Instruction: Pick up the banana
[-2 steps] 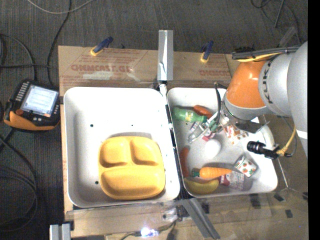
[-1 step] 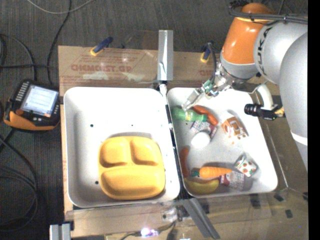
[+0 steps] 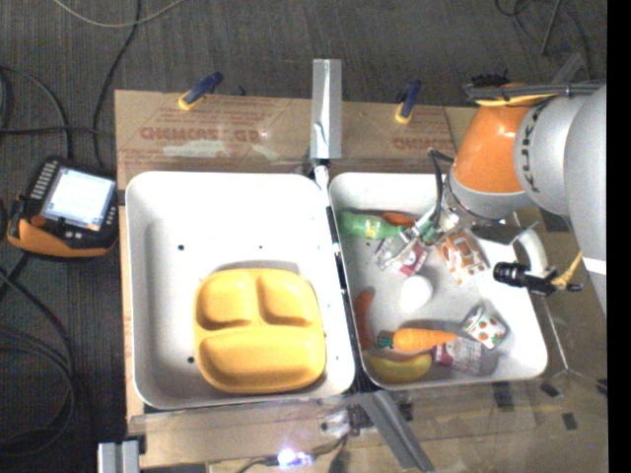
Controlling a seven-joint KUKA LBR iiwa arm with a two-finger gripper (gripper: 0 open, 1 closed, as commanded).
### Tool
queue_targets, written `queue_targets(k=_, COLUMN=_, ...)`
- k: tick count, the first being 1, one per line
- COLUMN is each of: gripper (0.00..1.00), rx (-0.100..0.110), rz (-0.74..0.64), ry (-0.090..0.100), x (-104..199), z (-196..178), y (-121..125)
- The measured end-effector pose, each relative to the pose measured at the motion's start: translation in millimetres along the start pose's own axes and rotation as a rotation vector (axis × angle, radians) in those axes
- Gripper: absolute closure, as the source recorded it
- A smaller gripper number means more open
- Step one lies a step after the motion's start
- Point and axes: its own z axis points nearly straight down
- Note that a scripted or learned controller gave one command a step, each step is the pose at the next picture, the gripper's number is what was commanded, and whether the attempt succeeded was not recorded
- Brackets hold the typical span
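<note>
In the left bin (image 3: 148,264) lies a yellow divided tray (image 3: 260,329), well apart from anything the task needs. Past the shared wall, the right bin (image 3: 537,363) holds a crowd of items. Against that bin's near wall lies the banana (image 3: 399,368), partly covered by the carrot (image 3: 424,339) resting across its top, with a small carton (image 3: 481,329) just beside the carrot's tip. Farther from the banana, toward the far wall, sits a green bottle (image 3: 361,227), and near the middle a white egg-shaped object (image 3: 415,291). Above that object hangs the gripper (image 3: 412,247), at the end of the grey arm with its orange band (image 3: 493,156); whether its jaws are spread or closed cannot be told from this slant.

The step in hand seems to be the approach. To do it well, the gripper probably has to travel toward the near wall and come down on the banana's exposed end, left of the carrot. A descent too close to the wall risks a collision; one too far right would likely catch the carrot instead.
</note>
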Motion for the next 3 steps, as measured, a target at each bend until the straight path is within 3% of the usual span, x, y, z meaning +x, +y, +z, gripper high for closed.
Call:
queue_targets(k=1, gripper=0.0, rx=-0.003, rz=-0.436, ry=0.002, x=48.0, z=2.6, y=-62.4)
queue_targets(k=2, gripper=0.0, rx=-0.005, rz=-0.752, ry=0.0, x=106.6, z=-81.6, y=-32.2)
queue_targets(k=3, gripper=0.0, rx=-0.003, rz=-0.858, ry=-0.002, x=41.6, z=-42.4, y=-30.5)
